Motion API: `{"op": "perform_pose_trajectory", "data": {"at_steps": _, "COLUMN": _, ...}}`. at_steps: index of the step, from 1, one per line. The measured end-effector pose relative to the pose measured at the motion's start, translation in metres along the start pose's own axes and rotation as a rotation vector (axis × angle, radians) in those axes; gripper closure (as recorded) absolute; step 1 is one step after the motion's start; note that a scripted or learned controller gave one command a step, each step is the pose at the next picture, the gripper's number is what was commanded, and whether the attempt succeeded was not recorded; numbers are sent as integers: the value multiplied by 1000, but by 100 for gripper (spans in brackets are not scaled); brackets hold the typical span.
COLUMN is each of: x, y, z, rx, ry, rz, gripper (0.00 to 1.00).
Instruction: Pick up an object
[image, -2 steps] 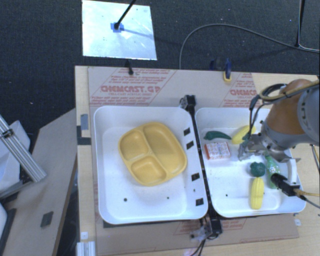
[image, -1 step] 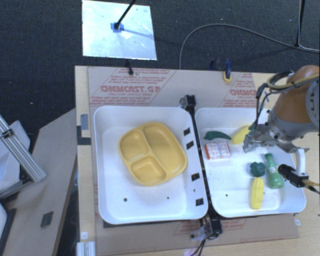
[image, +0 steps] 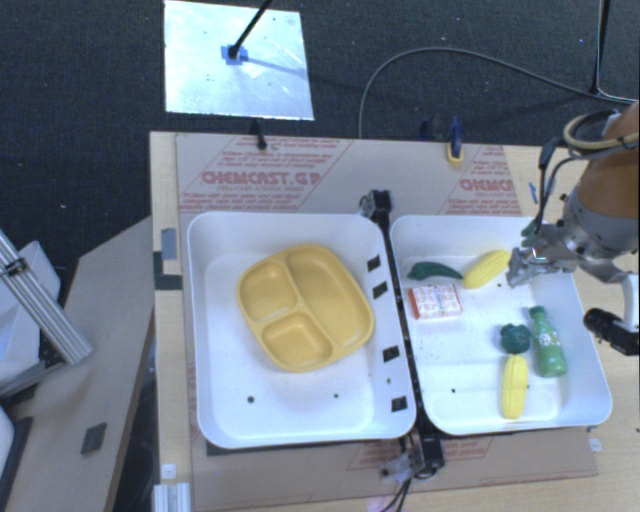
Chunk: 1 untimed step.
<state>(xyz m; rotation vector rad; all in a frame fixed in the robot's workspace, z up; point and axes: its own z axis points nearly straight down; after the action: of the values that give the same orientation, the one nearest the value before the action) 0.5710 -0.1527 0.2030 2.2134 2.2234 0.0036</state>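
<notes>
The right bin (image: 590, 405) holds several small objects: a dark green pepper (image: 434, 270), a yellow corn piece (image: 486, 268), a white box with red print (image: 435, 301), a dark green broccoli-like lump (image: 515, 338), a green bottle (image: 546, 342) and a yellow banana-like piece (image: 514, 385). My gripper (image: 526, 268) hangs over the upper right part of this bin, just right of the yellow corn piece. Nothing is visibly between its fingers.
The left bin (image: 220, 400) carries a yellow divided plate (image: 303, 305). A black hinge strip (image: 395, 330) with clips runs between the bins. The grey arm with its orange band (image: 605, 185) comes in from the right. Cardboard lies under both bins.
</notes>
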Motion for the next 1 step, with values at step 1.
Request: {"op": "perform_pose_trajectory", "data": {"at_steps": 1, "x": 0, "y": 1, "z": -18, "rx": 0, "ry": 0, "rz": -1, "gripper": 100}}
